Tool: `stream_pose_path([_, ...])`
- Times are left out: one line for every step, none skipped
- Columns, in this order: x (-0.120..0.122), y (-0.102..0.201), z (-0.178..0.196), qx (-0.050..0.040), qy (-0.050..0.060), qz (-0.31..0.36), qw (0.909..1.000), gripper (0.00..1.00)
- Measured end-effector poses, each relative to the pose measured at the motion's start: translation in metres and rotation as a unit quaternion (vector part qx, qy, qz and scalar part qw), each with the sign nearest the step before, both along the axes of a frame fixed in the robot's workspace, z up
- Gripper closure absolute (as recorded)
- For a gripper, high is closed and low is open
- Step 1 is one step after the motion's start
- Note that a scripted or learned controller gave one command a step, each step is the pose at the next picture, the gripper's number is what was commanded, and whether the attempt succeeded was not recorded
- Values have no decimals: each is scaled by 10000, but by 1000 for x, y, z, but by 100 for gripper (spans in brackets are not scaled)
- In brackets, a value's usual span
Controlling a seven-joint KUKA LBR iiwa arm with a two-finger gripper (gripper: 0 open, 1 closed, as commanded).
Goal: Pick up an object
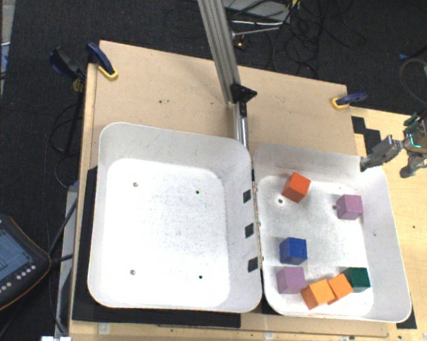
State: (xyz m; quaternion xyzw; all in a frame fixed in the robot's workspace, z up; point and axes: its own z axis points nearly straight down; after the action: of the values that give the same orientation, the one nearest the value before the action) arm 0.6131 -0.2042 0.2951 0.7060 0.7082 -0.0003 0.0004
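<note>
Claw [393, 161] open, holding nothing, over far right bin rim [394, 221].
Orange block [296, 187] near, purple block [349, 206] beside.

Two white bins [177, 149]; six blocks: two orange [297, 187], two purple [349, 206], one blue [293, 250], one green [357, 279]. Two clamps [102, 60].

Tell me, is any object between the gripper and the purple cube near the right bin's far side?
Nothing visible does. The gripper hangs open above the right bin's far right corner, and bare bin floor separates it from the purple cube.
</note>
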Motion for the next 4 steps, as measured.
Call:
stream_pose_path([0,0,0,-2,-2,2,10000,0])
stream_pose_path([10,-1,-52,4,20,-3,10000,0])
stream_pose_path([4,1,-97,6,24,-13,10000,0])
stream_pose_path([1,-8,-155,7,27,-22,10000,0])
